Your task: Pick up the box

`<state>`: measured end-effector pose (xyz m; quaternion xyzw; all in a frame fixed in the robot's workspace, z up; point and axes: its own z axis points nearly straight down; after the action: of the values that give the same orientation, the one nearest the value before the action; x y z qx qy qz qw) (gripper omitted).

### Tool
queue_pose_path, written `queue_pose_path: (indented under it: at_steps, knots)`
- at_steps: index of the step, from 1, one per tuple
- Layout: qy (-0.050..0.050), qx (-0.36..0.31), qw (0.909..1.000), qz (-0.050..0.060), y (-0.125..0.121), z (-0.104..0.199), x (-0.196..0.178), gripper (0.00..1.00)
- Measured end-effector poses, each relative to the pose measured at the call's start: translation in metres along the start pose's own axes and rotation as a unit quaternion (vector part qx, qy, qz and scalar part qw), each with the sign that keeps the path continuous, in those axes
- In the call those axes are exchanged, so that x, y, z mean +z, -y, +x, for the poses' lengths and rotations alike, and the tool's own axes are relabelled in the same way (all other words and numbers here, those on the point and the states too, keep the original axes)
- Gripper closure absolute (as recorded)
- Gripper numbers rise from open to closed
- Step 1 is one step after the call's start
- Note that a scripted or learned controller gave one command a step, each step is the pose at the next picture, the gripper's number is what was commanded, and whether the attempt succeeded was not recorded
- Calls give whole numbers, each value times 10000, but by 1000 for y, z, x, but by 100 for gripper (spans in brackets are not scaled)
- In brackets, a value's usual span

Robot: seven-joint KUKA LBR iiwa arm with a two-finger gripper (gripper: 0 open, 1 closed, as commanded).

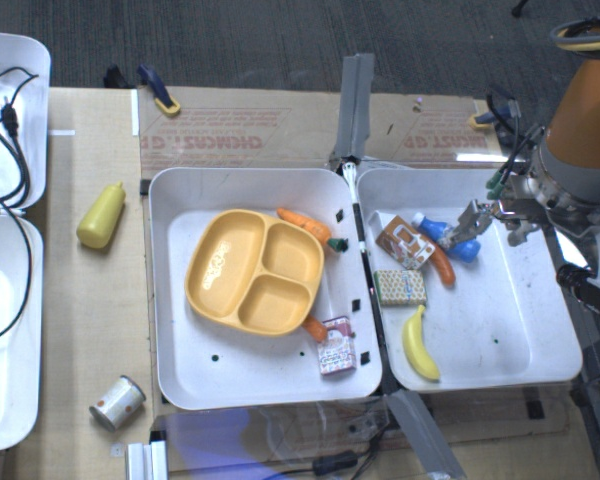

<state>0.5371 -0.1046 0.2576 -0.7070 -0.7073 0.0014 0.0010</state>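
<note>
Hand low in the right bin, beside the blue bottle; grip state impossible to tell. Nothing visibly lifted. Box flat on the bin floor, just left of the hand, above the banana. Pick-up not yet done.

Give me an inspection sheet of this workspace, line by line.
Surface: bench bearing left bin and right bin.
Job's things: brown box and speckled box in right bin; pink box in left bin.
Clutter: yellow tray, carrot, banana, blue bottle, sausage; on the bench, mustard bottle, can.
Grippers: tool over the blue bottle; fingers unclear.
Cables: black cables at left.
Surroundings: dark carpet.
</note>
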Motion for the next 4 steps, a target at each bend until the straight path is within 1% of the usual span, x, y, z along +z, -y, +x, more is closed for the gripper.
queue_pose_path:
  at_steps: [1,2,3,4]
  knots:
    - [0,1396,9902,8,-34,7,46,0]
    - [24,967,9952,-158,-52,-28,140,0]
    - [53,587,9980,-240,-40,-18,145,0]
    - [32,696,9973,-227,-35,-12,149,0]
